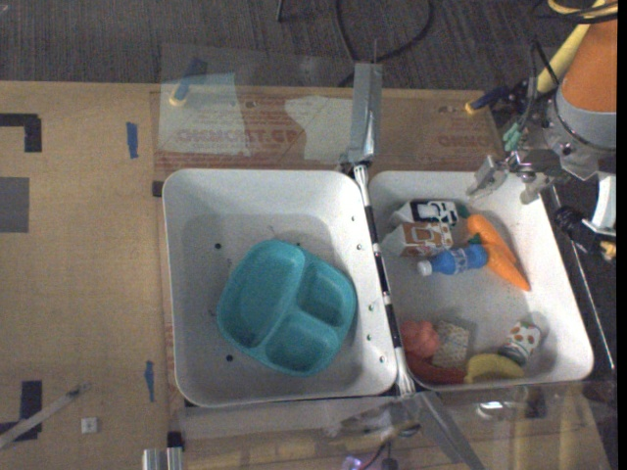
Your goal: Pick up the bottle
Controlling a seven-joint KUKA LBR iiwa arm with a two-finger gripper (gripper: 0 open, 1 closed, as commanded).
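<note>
A small blue bottle (456,260) with a white cap lies on its side in the upper middle of the right bin (563,311), cap pointing left. My gripper (509,186) hangs over that bin's far right corner, up and to the right of the bottle and apart from it. Its two fingers stand spread with nothing between them. The arm's orange band (596,62) is at the top right.
An orange carrot (500,251) touches the bottle's right end, and a brown-and-white carton (426,235) lies just above it. A banana (493,367), a small can (523,341) and red food items (423,341) sit along the near side. A teal divided plate (286,306) lies in the left bin (196,213).
</note>
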